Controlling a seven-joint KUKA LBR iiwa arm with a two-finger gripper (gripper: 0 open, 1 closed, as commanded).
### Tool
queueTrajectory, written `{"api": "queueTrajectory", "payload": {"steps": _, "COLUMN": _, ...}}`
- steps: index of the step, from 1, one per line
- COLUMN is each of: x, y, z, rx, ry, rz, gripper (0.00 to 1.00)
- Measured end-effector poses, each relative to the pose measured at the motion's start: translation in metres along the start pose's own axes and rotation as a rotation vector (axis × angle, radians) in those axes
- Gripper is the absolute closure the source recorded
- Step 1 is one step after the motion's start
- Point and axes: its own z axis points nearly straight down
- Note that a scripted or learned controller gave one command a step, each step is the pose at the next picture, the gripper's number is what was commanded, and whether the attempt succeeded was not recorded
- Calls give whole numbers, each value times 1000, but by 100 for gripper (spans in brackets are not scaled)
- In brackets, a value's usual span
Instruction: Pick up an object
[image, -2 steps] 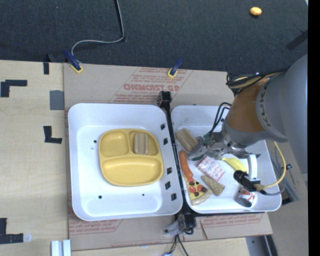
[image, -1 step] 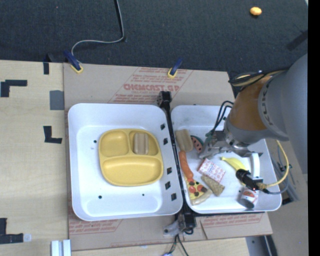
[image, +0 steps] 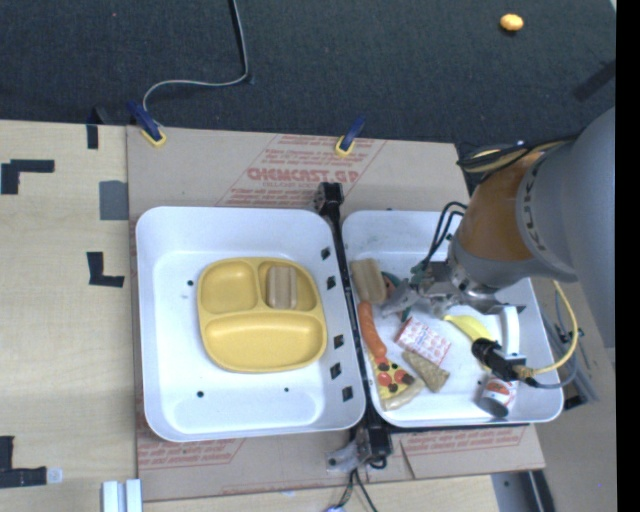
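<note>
Toy food sat piled in my right bin (image: 545, 400), gripper (image: 412, 290) down just beside the bread piece (image: 366, 279); honestly couldn't tell its grip state.

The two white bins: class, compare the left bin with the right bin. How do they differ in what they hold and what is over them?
The left bin holds one yellow divided tray; the right bin holds loose toy food, including a banana and a pizza slice. The arm's gripper hangs over the right bin, not the left bin. Both are shallow, white and sit side by side.
</note>
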Motion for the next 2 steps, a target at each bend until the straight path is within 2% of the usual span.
{"api": "queueTrajectory", "payload": {"steps": 1, "x": 1, "y": 0, "z": -9, "rx": 1, "ry": 1, "rz": -1, "gripper": 100}}
{"api": "queueTrajectory", "payload": {"steps": 2, "x": 1, "y": 0, "z": -9, "rx": 2, "ry": 1, "rz": -1, "gripper": 0}}
